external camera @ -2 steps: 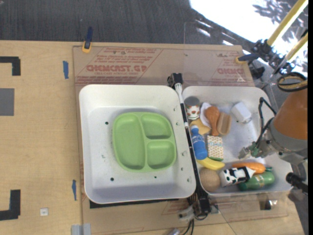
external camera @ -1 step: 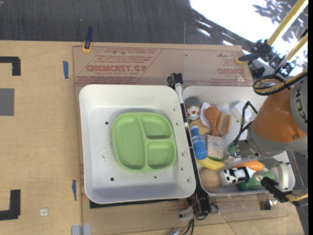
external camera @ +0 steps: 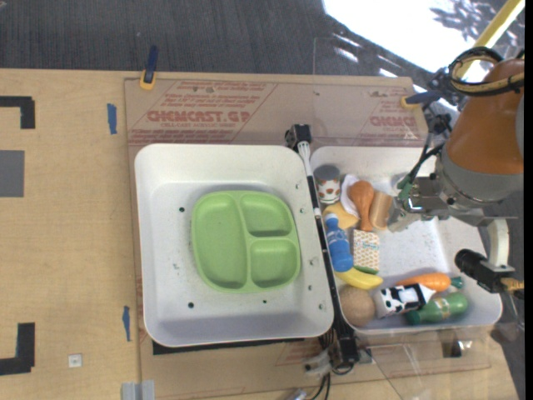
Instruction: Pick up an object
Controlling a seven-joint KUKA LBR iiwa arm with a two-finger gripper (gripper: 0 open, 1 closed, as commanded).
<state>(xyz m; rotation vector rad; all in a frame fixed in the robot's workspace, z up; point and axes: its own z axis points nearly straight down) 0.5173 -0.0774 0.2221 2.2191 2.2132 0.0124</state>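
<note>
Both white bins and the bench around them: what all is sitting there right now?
Left bin: one, white, left half of bench.
Divided plate: one, light green, inside left bin.
Right bin: one, white, beside left bin.
Blue bottle: one, right bin's left side.
Banana: one, yellow, below the blue bottle.
Green bottle: one, near right bin's front edge.
Carrot: one, orange, above green bottle.
Arm: one, grey with orange band, over right bin.
End effector: one, above right bin.

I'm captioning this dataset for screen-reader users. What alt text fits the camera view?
A grey and orange robot arm reaches from the right over the right bin, which holds a heap of small toys and food items. The left bin holds a green divided plate.
</note>
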